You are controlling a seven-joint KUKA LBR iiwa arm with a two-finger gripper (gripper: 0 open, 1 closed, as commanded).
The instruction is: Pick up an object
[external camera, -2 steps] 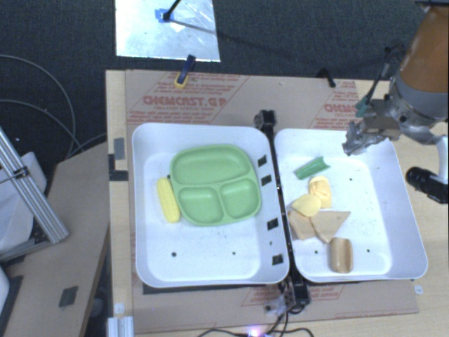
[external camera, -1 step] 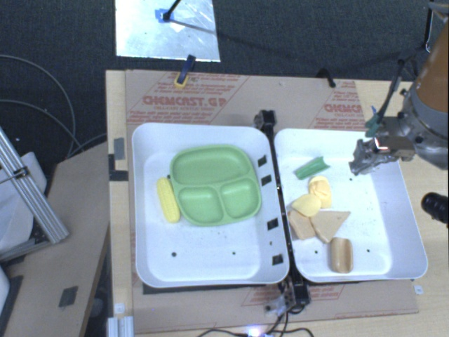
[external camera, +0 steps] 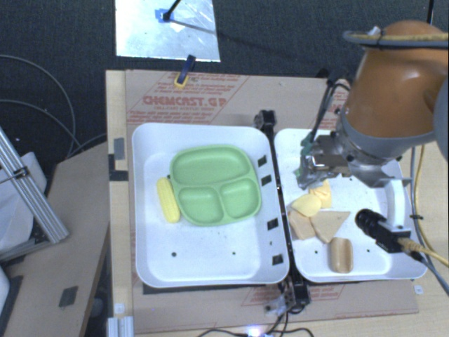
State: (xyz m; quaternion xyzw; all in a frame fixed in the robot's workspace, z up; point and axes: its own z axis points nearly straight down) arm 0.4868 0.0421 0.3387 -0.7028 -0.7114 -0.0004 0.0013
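Note:
My gripper point(external camera: 309, 176) hangs over the left part of the right bin point(external camera: 365, 272), directly above a cluster of food pieces. Just beneath it lies a yellow lumpy piece point(external camera: 313, 200), touching or nearly touching the gripper's tip. A tan wedge point(external camera: 331, 224) and a second tan slice point(external camera: 301, 225) lie against the yellow piece. Near the bin's front sits a brown bread roll point(external camera: 341, 254). The arm's bulk hides the back of the right bin.
The left bin point(external camera: 158, 258) holds a green divided plate point(external camera: 214, 184) with a yellow corn-like piece point(external camera: 167, 199) beside its left edge. A black divider with clips point(external camera: 275, 188) runs between the bins. A silver sheet point(external camera: 167, 20) lies behind the bench.

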